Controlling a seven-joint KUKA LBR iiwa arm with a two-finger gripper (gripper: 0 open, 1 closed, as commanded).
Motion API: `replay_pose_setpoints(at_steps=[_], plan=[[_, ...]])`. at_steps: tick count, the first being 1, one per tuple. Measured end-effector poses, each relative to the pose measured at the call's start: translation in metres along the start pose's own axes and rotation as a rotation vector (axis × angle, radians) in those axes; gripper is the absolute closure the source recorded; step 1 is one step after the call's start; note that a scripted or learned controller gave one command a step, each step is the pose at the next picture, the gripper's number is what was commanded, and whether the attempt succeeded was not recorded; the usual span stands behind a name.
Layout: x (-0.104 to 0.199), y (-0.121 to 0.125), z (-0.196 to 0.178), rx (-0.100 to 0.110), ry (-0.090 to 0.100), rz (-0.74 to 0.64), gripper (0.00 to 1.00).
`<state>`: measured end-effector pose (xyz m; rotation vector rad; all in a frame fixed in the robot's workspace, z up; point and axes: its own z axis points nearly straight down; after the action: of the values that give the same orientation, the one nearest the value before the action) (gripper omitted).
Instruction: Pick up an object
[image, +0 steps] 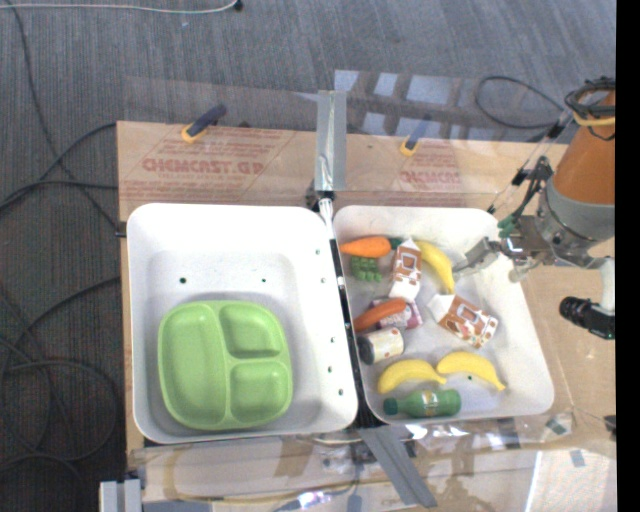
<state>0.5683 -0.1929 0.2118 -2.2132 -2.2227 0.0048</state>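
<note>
Gripper (483, 254) of mine hangs at the right bin's (532, 395) far right rim, its state beyond my telling, with nothing lifted and the whole pick left, while the toy bananas (470, 368), carrot (366, 246) and cartons (467, 322) lie inside and my wrist is cut off.

Arm (585, 165): cut off by the frame's right edge; only the orange band and grey wrist show. Gripper (478, 255): small and dark, finger state unreadable. Just beyond the tool tip, the upper banana (437, 264) covers part of a carton (405, 272). Farther out from the tool, the lower carrot (380, 313) overlaps a pink-labelled item (408, 317), identity unclear. Carton prints too small to read.
</note>
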Motion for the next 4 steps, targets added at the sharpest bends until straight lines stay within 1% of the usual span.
replay_pose_setpoints(at_steps=[1,2,3,4], plan=[[0.0,0.045,0.102,-0.002,-0.001,-0.069,0.0],[-0.02,0.089,0.122,-0.003,0.007,-0.251,0.0],[-0.012,0.065,0.124,-0.014,-0.01,-0.344,0.0],[-0.011,0.039,0.064,-0.004,-0.004,-0.547,0.0]])
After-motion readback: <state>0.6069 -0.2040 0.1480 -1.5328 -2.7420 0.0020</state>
